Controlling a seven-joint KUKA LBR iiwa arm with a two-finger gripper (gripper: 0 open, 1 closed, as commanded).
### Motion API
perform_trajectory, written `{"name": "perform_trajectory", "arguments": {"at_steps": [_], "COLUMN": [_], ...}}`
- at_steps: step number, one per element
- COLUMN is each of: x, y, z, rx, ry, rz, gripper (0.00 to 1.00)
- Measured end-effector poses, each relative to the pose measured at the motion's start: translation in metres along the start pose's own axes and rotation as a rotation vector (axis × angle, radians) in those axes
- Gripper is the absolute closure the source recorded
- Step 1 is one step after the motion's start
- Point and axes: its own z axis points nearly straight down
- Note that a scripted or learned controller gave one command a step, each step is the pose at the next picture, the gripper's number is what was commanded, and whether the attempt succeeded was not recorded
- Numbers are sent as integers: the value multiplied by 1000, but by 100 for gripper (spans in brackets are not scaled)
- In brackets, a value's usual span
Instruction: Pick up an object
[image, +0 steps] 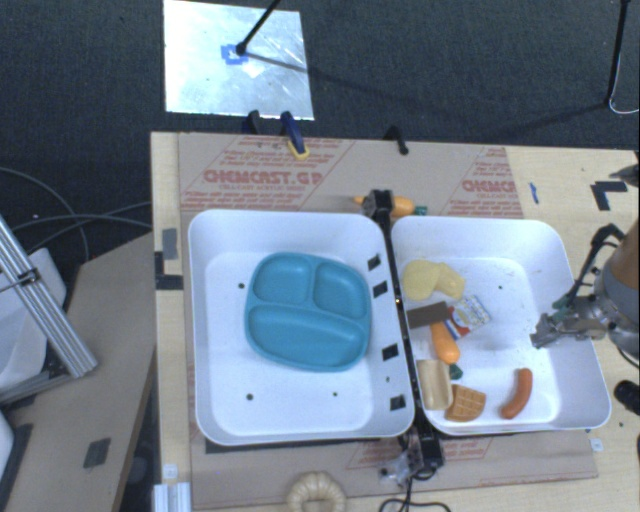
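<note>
Even, soft light; slightly grainy.

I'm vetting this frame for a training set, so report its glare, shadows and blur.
Camera view: even, soft lighting; the shiny silver sheet on the dark floor glares at top; the blue divided plastic plate throws just a faint shadow in the left white bin; the small toy foods in the right white bin look soft and low in detail; the grey two-finger gripper at the right edge looks slightly smeared.

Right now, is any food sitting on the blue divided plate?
No. The blue divided plate in the left bin holds nothing; the toy foods, such as the sausage, lie in the right bin.
</note>
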Motion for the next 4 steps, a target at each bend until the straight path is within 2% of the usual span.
{"name": "perform_trajectory", "arguments": {"at_steps": [1, 2, 3, 4], "x": [-3, -3, 55, 105], "y": [0, 1, 27, 55], "z": [-64, -65, -60, -72], "rx": [-2, 5, 4, 3], "ry": [-1, 2, 4, 4], "rz": [0, 0, -6, -7], "gripper": [100, 100, 100, 100]}}
